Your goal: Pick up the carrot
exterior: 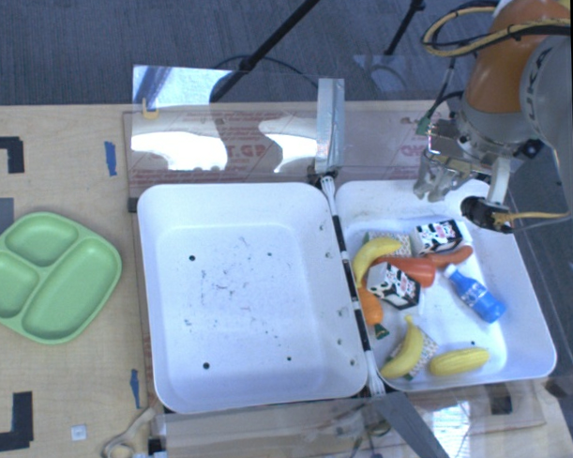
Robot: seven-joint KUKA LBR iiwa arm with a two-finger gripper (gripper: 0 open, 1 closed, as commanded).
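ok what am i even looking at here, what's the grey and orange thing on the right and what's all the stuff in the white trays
The grey and orange thing is a robot arm, reaching in from the right. At its end is a claw, hanging above the far edge of the right tray and holding nothing. The one picture comes from a fixed camera above the bench, looking down at a slant.

On the bench sit two shallow white trays side by side. The left tray has only faint marks on its floor. The right tray holds toy food in a loose pile: an orange carrot by the divider, three bananas, a red pepper, two small black-and-white cartons and a blue bottle. Off to the left lies a green divided plate.

The arm's job is to pick up the carrot, which is untouched.
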